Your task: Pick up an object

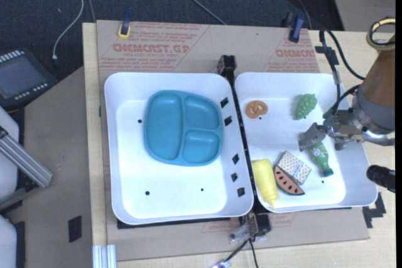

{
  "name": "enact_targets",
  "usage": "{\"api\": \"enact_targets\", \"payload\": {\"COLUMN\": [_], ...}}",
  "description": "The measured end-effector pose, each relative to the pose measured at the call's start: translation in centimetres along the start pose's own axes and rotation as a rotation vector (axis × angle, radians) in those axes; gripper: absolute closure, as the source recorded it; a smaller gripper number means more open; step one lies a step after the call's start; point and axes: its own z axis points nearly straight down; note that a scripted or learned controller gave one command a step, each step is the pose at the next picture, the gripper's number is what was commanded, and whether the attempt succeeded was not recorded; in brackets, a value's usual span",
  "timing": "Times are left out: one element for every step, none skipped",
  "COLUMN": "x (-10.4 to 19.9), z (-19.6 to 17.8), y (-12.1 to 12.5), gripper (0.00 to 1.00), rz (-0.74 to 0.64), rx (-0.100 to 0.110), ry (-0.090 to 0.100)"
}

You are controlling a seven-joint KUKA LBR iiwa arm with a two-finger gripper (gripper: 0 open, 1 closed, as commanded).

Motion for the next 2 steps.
{"api": "enact_targets", "payload": {"x": [0.0,0.1], "z": [-0.5,3.8], "y": [0.3,-0.3], "gripper": [0.00,0.00], "rz": [-0.003,-0.003], "rx": [-0.012,-0.008], "ry": [-0.002,-0.001]}}
